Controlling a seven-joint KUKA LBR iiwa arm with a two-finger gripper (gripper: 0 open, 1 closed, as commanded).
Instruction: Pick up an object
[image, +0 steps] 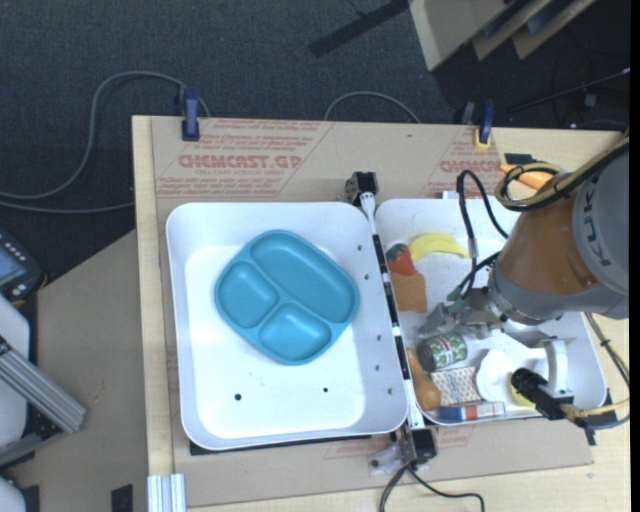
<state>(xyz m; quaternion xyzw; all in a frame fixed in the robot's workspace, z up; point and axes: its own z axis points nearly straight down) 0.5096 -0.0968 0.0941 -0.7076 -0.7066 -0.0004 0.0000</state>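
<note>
The right bin (590, 385) holds several small objects. A yellow banana (440, 245) lies at its far side, with an orange bottle (406, 280) next to it by the left wall. A green-labelled can (443, 352) lies on its side in the middle. Nearer the front are a patterned packet (456, 383), a white round lid (494, 376) and a red-and-blue tube (470, 410). My gripper (452, 318) hangs low in this bin, just above the can and right of the bottle. The wrist hides the bin floor behind it.
The left bin (200, 400) holds a blue compartment plate (287, 295). A black divider rail (385, 300) runs between the bins. Cables loop over the far edge of the right bin (480, 205) and trail off the bench.
</note>
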